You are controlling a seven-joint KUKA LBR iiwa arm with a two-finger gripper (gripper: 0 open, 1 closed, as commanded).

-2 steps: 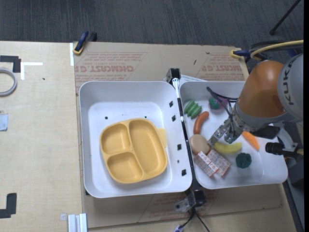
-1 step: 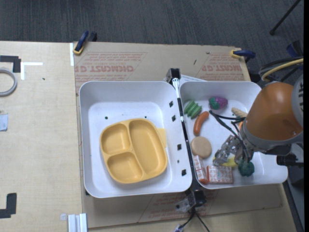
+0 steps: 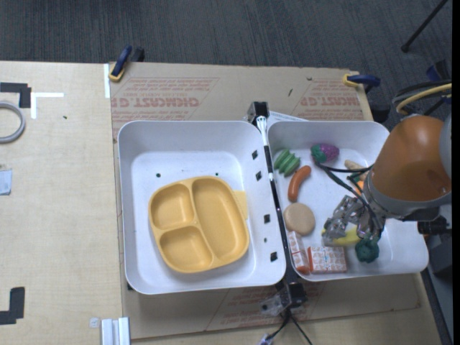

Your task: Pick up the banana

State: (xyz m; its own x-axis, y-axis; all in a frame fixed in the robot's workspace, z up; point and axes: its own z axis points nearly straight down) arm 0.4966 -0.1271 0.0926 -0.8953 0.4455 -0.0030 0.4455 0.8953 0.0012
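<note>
Glossy white plastic bins point(image 3: 136, 192), matt cardboard point(image 3: 187, 99)

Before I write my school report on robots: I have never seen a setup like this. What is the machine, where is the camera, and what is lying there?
One camera looks down at a slant on a bench with two white bins. The left bin holds a yellow divided plate. The right bin holds toy food: a green vegetable, a sausage, purple grapes, a tan cookie and a small carton. The robot arm, orange near the wrist, reaches in from the right. Its gripper is down at the banana; whether it grips is unclear.
</note>
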